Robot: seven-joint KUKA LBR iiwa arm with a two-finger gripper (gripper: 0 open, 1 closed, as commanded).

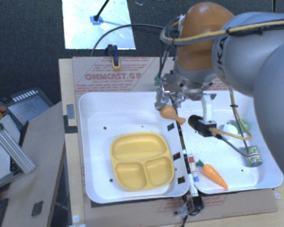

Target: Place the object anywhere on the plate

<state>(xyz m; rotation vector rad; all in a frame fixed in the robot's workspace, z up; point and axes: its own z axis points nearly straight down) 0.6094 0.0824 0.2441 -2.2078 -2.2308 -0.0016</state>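
Gripper (169, 103) hung above the rim between the two bins, near the back of the left bin (93, 137), fingers pinched on the top of a tan drumstick-shaped toy (171, 113). The toy was lifted, its narrow end pointing right and down over the divider, not on the plate. Yellow three-compartment plate (141, 160) sat flat in the left bin, front-center, well apart from the toy. Right bin (266, 175) held an orange carrot (214, 174) near the front left, a white-green object (233, 128) partly hidden behind a cable, and a small greenish cylinder (253, 156) by the right wall. A marker (193, 168) lay along the divider.
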